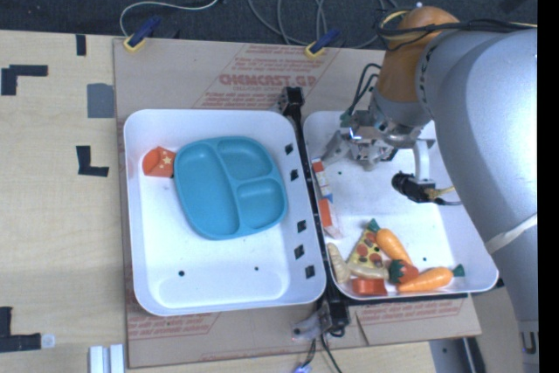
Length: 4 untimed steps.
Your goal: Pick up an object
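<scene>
My gripper (370, 151) hangs over the far part of the right bin (454, 231), above bare white floor. At the near end of that bin lie two toy carrots (392, 245) (426, 279), a toy pizza slice (364, 254) and a small red piece (370, 285). An orange and white packet (325, 212) and a small white item (320, 181) rest against the bin's left wall, left of and nearer than the gripper. A beige piece (336, 263) lies beside the pizza slice. Nothing shows in the gripper's grasp.
The left bin (148, 275) holds a blue divided plate (231, 186) and a red-orange block with a yellow star (158, 162) at its far left. A black divider (301, 188) runs between the bins. Cables (297, 0) lie on the dark floor beyond the bench.
</scene>
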Available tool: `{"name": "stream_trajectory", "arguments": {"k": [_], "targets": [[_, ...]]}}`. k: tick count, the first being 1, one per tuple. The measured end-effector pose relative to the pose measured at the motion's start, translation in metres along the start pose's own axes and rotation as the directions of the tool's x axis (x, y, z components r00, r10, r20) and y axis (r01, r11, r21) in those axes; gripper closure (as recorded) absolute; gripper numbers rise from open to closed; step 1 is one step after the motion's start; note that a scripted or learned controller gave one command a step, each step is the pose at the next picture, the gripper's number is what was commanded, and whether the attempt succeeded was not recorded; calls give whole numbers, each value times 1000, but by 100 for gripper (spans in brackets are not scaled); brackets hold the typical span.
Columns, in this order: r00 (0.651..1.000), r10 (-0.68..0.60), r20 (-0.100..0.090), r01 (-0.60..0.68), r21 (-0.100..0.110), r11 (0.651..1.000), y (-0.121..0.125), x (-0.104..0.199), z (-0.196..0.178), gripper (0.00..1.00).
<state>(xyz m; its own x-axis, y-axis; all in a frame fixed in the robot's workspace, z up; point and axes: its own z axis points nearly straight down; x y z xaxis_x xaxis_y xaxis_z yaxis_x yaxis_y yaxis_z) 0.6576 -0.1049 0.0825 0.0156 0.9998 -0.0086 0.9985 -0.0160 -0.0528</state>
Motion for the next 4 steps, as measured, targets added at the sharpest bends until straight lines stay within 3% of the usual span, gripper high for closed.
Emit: {"name": "stream_trajectory", "arguments": {"k": [1, 2, 4], "targets": [[1000, -1, 0, 1, 3, 1000, -1, 0, -9, 100], [1000, -1, 1, 1, 3, 1000, -1, 0, -9, 0], [1000, -3, -8, 3, -3, 1000, 1, -3, 0, 0]]}}
